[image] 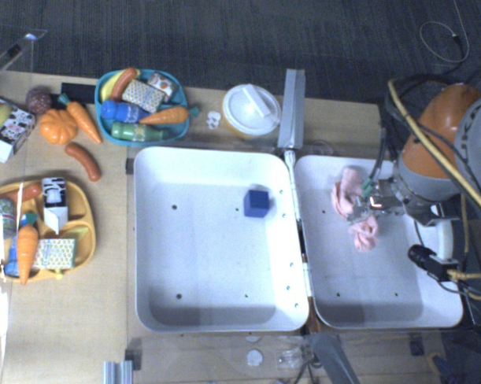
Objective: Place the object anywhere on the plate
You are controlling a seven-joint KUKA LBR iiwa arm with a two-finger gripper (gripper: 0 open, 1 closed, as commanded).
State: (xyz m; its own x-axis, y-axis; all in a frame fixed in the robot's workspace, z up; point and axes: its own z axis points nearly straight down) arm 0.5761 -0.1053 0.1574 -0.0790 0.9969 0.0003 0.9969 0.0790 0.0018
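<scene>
A pink, soft-looking object (pixel 352 201) lies in the right bin (pixel 394 299), near its upper middle, stretching down to a lumpy end at the lower right. My gripper (pixel 373 204) sits low at this object's right edge, touching or overlapping it; the wrist hides the contact. A small blue cube (pixel 257 202) rests in the left bin (pixel 190 280), toward its upper right. A yellow plate (pixel 83 221) with toy food stands on the bench at the far left. A round white plate-like dish (pixel 251 109) sits behind the bins.
A blue bowl (pixel 182 130) full of toy food stands behind the left bin. Loose toy vegetables and a sausage (pixel 82 160) lie at the upper left. A metal post (pixel 290 110) rises between the bins. Cables and the arm's body (pixel 451 147) crowd the right side.
</scene>
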